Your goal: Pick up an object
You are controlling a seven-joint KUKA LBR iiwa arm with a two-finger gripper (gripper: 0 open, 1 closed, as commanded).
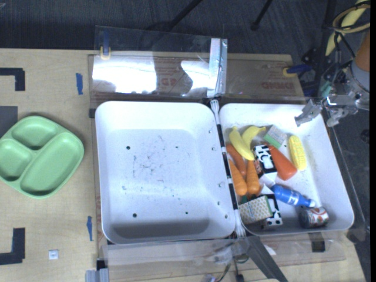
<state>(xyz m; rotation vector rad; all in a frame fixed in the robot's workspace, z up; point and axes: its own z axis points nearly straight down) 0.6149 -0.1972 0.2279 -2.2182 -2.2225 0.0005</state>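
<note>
Right bin (338, 175): corn cob (297, 151), bananas, carrots, blue bottle, can. Gripper (320, 111) above far rim, nothing held; opening unclear. Advised: descend vertically on isolated corn cob, straddle short axis.

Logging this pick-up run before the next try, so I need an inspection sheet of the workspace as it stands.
Surface: wooden bench bearing the left bin and right bin, side by side.
Job's things: all in the right bin: bananas, corn cob, carrots, blue bottle, can, black-and-white carton.
Clutter: green divided plate left of the bins; blue tape marks on the bench.
Grippers: gripper above the right bin's far right corner, nothing seen between its fingers.
Cables: yellow cable by the arm, top right.
Surroundings: clear plastic panel behind the left bin; dark carpet beyond.
</note>
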